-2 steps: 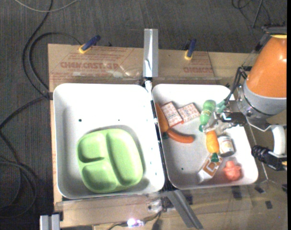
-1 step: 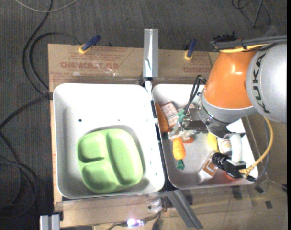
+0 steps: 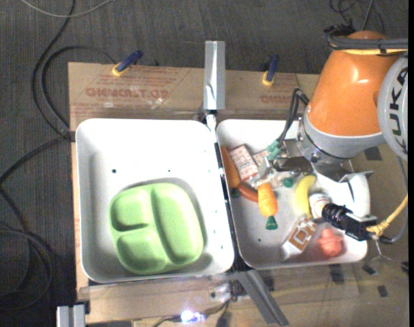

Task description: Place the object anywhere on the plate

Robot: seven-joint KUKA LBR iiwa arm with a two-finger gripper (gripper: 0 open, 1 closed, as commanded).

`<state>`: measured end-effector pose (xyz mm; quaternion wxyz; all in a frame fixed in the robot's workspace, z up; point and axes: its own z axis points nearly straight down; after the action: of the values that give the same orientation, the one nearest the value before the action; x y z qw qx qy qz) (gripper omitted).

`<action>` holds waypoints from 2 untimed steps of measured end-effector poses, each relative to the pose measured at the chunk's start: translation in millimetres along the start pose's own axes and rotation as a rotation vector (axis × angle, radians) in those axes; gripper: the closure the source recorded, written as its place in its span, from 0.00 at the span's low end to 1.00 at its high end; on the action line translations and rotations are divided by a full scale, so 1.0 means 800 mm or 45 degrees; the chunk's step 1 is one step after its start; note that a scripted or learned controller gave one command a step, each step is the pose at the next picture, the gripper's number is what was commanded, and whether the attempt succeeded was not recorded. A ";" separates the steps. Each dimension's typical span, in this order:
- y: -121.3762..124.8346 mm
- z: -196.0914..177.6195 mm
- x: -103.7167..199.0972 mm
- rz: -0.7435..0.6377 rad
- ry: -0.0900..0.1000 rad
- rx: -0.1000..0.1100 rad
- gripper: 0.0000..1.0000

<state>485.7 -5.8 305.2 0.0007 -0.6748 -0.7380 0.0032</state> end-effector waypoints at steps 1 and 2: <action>0.012 0.157 0.093 -0.023 0.002 0.007 1.00; 0.009 0.157 0.131 -0.236 0.002 0.006 1.00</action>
<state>483.0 99.0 179.2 0.0033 -0.6037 -0.7972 0.0044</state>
